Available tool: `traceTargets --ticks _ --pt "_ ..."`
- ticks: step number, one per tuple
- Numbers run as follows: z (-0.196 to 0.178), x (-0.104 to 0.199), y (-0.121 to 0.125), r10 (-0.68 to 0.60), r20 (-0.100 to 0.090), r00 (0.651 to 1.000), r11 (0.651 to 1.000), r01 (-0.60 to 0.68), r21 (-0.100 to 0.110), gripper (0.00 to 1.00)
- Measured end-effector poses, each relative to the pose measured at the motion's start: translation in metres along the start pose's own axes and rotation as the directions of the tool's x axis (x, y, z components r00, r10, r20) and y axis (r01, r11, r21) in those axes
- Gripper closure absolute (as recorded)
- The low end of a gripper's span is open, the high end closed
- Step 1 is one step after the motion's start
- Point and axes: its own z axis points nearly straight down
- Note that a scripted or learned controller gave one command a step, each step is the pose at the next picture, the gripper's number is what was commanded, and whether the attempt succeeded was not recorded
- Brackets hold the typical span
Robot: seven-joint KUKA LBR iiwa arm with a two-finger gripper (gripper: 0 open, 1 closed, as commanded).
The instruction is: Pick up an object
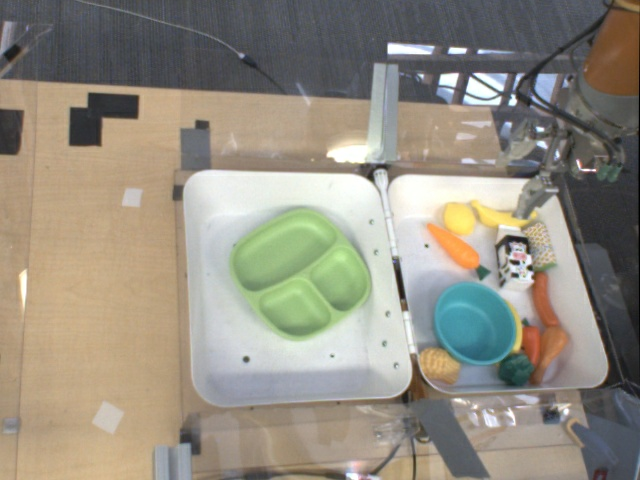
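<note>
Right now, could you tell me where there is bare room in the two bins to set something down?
Left bin: bare floor rings the green plate, widest along its near edge. Right bin: a free patch in the far-left corner, beside the lemon; crowded around the teal bowl.

No readable text, brand or number anywhere; small black-and-white printed carton (pixel 516 259) in right bin (pixel 590 368) bears pattern only, lettering too small to make out
</note>
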Motion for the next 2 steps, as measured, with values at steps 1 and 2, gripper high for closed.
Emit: traceTargets --ticks 1,2 --pt "0.145 0.035 0.083 -0.075 -0.014 0.997 0.997 0.075 -0.007 0.0" --pt "0.156 0.048 0.076 0.037 0.002 0.999 0.999 -0.037 -0.001 0.0"
